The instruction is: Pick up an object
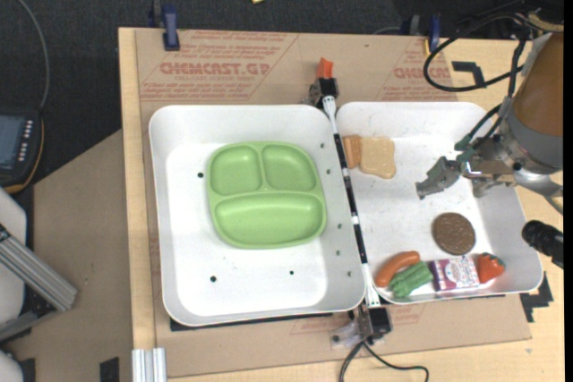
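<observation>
My gripper [436, 179] hangs over the middle of the right bin [407, 117], its fingers spread apart with nothing between them. A tan slice of toast [377, 157] lies to its upper left, beside a small orange-brown piece [351, 152]. A round brown cookie [454, 233] sits just below and right of the gripper. Along the bin's front lie an orange sausage [397, 265], a green pepper [411, 280] and a purple-labelled packet [457, 274] with a red end [491, 267].
The left bin [175, 192] holds a green divided plate [266, 194]. A black and orange clamp [325, 85] sits at the back between the bins. Black cables [466, 67] loop near the arm at the upper right.
</observation>
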Controlling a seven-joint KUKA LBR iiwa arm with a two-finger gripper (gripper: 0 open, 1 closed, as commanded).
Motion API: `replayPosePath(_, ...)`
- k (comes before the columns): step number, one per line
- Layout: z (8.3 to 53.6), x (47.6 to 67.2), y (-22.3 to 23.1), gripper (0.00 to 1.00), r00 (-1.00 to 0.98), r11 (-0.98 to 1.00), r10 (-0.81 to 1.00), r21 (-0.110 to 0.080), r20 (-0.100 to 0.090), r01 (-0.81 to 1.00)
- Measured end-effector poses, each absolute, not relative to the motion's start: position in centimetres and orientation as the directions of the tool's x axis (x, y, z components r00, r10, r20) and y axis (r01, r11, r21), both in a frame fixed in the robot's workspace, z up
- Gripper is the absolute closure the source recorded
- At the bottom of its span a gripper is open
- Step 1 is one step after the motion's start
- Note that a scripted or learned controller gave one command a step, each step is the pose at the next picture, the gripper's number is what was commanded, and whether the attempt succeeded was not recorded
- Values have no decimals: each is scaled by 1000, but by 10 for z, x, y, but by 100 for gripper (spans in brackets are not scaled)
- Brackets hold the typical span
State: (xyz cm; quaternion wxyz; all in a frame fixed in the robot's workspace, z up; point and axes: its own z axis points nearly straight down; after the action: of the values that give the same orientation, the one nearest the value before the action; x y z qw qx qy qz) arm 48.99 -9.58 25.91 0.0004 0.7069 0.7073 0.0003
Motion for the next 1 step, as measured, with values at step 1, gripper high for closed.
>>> replayPosePath(1,224,486,-163,0,6,-6,1000,-4,0,1000)
